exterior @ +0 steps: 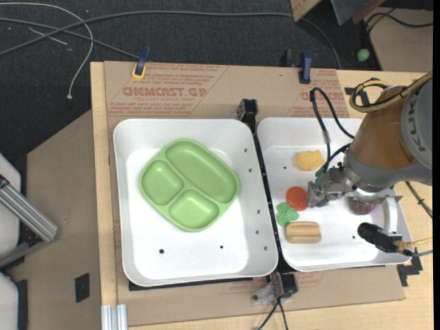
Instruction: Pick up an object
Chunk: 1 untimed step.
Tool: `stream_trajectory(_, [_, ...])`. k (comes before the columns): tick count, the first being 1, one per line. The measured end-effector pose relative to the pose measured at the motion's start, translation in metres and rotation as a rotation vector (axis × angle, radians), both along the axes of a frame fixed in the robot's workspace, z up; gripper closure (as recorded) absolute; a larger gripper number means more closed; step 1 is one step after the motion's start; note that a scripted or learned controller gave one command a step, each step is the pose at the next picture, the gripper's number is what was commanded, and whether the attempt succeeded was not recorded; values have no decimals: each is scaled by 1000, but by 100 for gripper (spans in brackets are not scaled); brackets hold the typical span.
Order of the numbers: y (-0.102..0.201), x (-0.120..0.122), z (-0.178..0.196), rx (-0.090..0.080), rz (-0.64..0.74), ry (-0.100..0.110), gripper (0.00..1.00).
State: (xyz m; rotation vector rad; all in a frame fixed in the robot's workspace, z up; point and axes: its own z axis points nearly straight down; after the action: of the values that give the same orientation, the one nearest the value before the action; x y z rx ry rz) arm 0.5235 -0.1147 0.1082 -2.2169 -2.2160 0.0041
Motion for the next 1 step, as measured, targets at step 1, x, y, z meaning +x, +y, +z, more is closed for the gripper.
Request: stream_trajectory(1, [1, -1, -25, 0, 0, -2, 0])
